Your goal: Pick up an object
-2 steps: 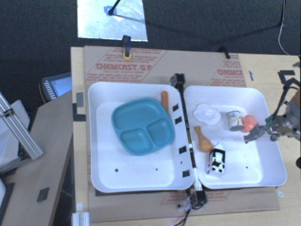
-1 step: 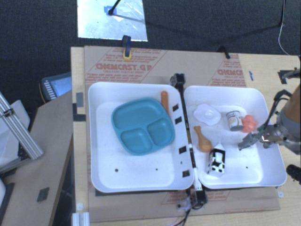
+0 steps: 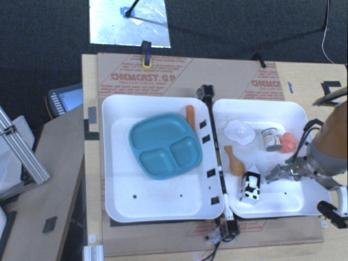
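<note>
Low over the right bin (image 3: 293,110), the claw (image 3: 273,174) points left toward the bin's middle, its dark fingers slightly apart with nothing between them. It sits just right of the cow toy (image 3: 250,187), a black-and-white figure near the bin's front wall, and does not touch it. The arm (image 3: 330,145) comes in from the right edge, its grey wrist hanging over the bin's right wall. The other things in this bin lie behind the claw: a tan drumstick (image 3: 235,160) near the divider, a clear plastic piece (image 3: 240,131) toward the back, a small can (image 3: 269,138) and a pink lump (image 3: 288,142) beside it, the two touching or nearly so. The white floor between the claw and the front right corner is bare. The left bin (image 3: 117,200) carries a blue tray (image 3: 165,144) with three compartments, tilted, and an orange stick (image 3: 190,117) at the tray's back right edge; its front part is bare. Both bins rest on brown cardboard (image 3: 163,75) printed with red letters, laid on the desk (image 3: 89,91). Beyond it lies dark carpet (image 3: 43,31) with a shiny sheet (image 3: 129,15) on it, and a cable (image 3: 328,15) hangs at the upper right.
</note>
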Robot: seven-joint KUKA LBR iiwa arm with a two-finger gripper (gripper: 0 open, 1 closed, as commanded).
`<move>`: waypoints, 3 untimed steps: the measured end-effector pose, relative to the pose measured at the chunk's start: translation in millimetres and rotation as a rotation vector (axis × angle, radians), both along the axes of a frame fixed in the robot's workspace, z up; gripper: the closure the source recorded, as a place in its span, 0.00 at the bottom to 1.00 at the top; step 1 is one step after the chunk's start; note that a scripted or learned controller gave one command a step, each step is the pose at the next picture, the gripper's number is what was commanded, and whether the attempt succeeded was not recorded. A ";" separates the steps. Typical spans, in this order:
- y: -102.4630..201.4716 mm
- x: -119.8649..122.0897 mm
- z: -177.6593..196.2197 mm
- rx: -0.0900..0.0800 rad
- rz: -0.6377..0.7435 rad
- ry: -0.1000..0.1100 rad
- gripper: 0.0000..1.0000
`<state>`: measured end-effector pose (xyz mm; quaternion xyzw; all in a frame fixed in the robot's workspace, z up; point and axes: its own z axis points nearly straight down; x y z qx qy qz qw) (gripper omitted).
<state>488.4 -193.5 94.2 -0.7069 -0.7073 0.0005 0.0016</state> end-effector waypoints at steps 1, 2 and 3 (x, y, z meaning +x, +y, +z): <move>0.3 0.6 -10.1 -0.001 0.000 -0.003 0.00; -0.3 1.6 1.2 -0.003 0.000 -0.007 1.00; 1.3 -1.9 46.0 -0.003 0.003 -0.008 1.00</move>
